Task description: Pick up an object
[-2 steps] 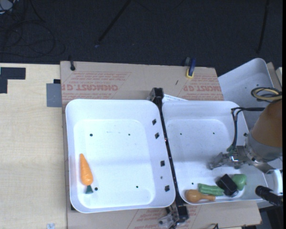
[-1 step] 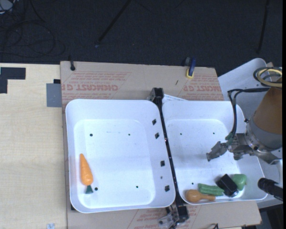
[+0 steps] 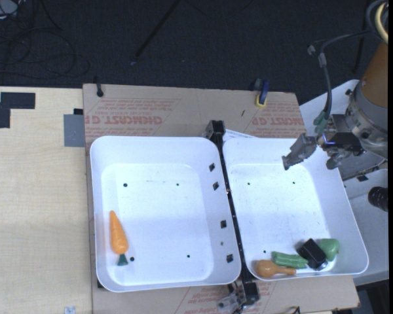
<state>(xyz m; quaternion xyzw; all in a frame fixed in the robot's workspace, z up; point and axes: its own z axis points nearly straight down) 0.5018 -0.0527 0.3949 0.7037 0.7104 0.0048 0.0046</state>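
Only one piece of writing shows: red mirrored print on the cardboard sheet [image 3: 183, 110] beneath my two white bins, too reversed and faint for me to read with certainty. Counting: one orange carrot [image 3: 118, 234] lies at the lower left of the left bin [image 3: 157, 148]. The right bin [image 3: 281, 150] holds four things in its lower right corner: a green pod [image 3: 289, 260], a black block [image 3: 312, 253], a green lump [image 3: 329, 246], an orange piece [image 3: 272, 269]. My pincer [image 3: 318, 150] hovers above that bin's upper right, fingers spread, nothing between them.
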